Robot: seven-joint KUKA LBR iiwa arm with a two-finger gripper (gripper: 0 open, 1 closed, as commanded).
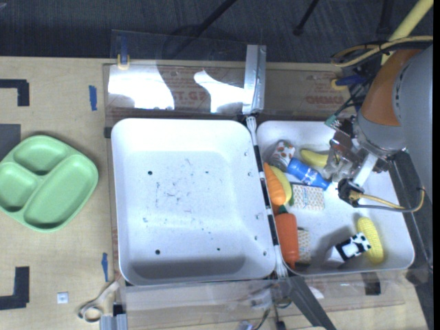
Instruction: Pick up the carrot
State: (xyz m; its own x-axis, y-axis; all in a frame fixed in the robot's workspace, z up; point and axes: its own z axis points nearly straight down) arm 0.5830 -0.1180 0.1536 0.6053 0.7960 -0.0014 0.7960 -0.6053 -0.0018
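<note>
Carrot (287, 236): we see it lying lengthwise along the left wall of the right bin (405, 253), near the front corner, orange-red, untouched.
Gripper (342, 172): we find it over the middle of the right bin, well apart from the carrot; we cannot tell how it is set, since the wrist hides it.
Arm (402, 108): grey with an orange band, it reaches in from the right.
Neighbours: we note an orange and yellow-green piece (278, 186) just above the carrot, a blue packet (305, 172), a banana (314, 158), a corn cob (370, 237) and a small black-and-white toy (350, 247).
Left bin (124, 184): white, with faint scribbles on its floor.
Bench (48, 88): we see a green divided plate (45, 182) on it, left of the bins.
</note>
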